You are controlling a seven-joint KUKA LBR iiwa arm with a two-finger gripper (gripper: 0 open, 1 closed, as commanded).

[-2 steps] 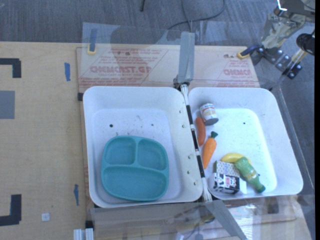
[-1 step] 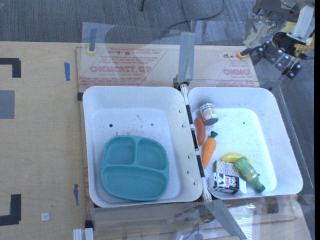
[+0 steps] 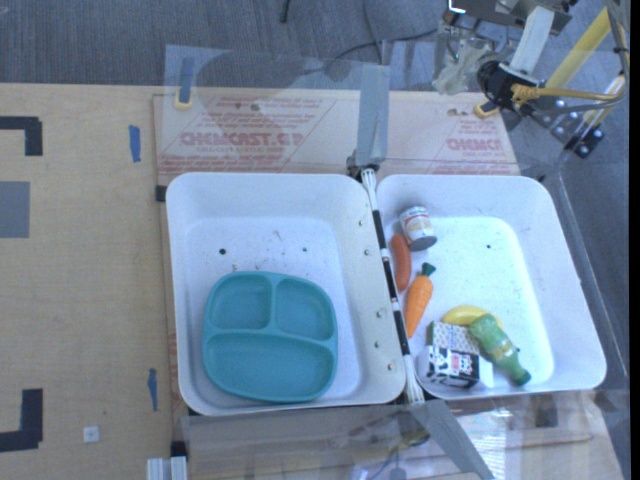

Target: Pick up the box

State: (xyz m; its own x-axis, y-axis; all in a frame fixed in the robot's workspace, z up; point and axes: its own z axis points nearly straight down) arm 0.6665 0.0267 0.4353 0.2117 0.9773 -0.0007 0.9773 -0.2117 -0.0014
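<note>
The box (image 3: pixel 453 354) is small, black and white with a red patch. It lies in the front left corner of the right bin (image 3: pixel 560 268). A green bottle (image 3: pixel 500 348) lies against its right side and a yellow banana (image 3: pixel 463 315) sits just behind it. My gripper (image 3: pixel 456 65) hangs high above the bench, beyond the far edge of the right bin and well away from the box. Nothing is seen held in it.
Along the right bin's left wall lie two carrots (image 3: pixel 417 304) (image 3: pixel 401 260) and a small can (image 3: pixel 417 228). The left bin (image 3: pixel 200 218) holds a teal divided plate (image 3: pixel 270 336). The middle and right of the right bin show bare floor.
</note>
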